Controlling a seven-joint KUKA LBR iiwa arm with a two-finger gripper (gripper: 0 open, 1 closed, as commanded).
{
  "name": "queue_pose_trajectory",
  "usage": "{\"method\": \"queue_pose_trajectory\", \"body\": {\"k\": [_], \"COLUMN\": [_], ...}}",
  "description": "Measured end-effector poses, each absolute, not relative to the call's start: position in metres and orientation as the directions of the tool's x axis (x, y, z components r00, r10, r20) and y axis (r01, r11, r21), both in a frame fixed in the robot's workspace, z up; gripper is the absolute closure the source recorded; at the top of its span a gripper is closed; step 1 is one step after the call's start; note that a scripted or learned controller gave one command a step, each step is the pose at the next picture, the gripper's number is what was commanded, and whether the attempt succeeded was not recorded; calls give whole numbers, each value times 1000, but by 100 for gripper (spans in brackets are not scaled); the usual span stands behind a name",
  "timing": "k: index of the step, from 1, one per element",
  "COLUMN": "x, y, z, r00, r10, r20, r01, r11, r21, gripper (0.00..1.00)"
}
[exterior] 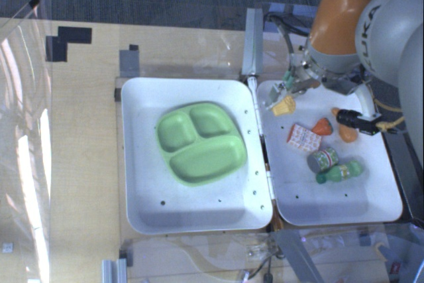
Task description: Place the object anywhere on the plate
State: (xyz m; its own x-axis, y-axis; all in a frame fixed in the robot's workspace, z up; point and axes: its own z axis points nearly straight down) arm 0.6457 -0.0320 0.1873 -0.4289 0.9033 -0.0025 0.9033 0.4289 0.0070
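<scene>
I see the green plate (201, 144) in the left bin (142, 209). In the right bin (377, 205), a yellow wedge (284, 106) sits just below my pincer (289, 84); I cannot tell its opening. A patterned box (303, 138) and green bottle (340, 172) lie farther right.

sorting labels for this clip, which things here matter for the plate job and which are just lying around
Part of the job:
green plate, left bin
yellow wedge near the hand

Lying about, right bin:
patterned box
can
green bottle
red piece
orange piece
</scene>
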Motion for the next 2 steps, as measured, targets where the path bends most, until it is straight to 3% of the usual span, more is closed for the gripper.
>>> {"method": "queue_pose_trajectory", "body": {"k": [1,2], "x": [620,620], "y": [49,49], "z": [186,186], "r00": [-539,-539], "r10": [842,842], "r20": [-2,-3], "r01": [842,842], "r11": [539,539], "r21": [6,6], "gripper": [100,0]}}
